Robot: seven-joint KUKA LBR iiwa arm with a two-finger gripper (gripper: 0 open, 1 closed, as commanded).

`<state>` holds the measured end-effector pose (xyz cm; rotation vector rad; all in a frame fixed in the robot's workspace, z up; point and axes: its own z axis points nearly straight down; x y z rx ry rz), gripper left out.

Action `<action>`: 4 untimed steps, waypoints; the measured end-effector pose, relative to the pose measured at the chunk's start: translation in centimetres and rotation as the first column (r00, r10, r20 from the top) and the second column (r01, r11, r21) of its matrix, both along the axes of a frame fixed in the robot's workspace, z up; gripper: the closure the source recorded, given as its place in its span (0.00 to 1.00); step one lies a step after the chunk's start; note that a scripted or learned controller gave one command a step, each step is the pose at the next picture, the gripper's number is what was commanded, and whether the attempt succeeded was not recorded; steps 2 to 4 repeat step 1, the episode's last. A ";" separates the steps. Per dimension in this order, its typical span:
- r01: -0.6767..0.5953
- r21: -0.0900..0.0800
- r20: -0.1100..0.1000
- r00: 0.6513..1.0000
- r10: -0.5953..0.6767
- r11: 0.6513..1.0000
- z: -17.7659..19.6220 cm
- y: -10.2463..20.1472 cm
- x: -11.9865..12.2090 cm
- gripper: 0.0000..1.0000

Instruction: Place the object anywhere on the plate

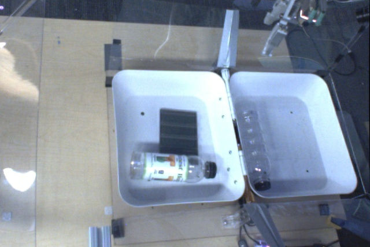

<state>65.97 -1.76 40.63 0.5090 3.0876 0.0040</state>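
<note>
I see a clear plastic labelled bottle (171, 167) lying lengthwise along the left white bin's (124, 124) front edge, black cap pointing right, beside a ribbed black rectangular plate (178, 128); end effector (276, 37) state I cannot tell.

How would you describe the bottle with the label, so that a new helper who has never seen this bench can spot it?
Start at the left white bin, the one away from the arm. Along its near wall, just in front of the dark ribbed rectangular plate, lies the clear plastic bottle with a white, orange and green label, on its side, black cap pointing right. The clear bottle in the right bin has no label.
</note>
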 end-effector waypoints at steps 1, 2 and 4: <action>0.000 0.000 0.000 1.000 0.000 1.000 0.0 0.0 0.0 0.00; 0.000 0.000 0.000 1.000 0.000 1.000 0.0 0.0 0.0 0.00; 0.000 0.000 0.000 1.000 0.000 1.000 0.0 0.0 0.0 0.00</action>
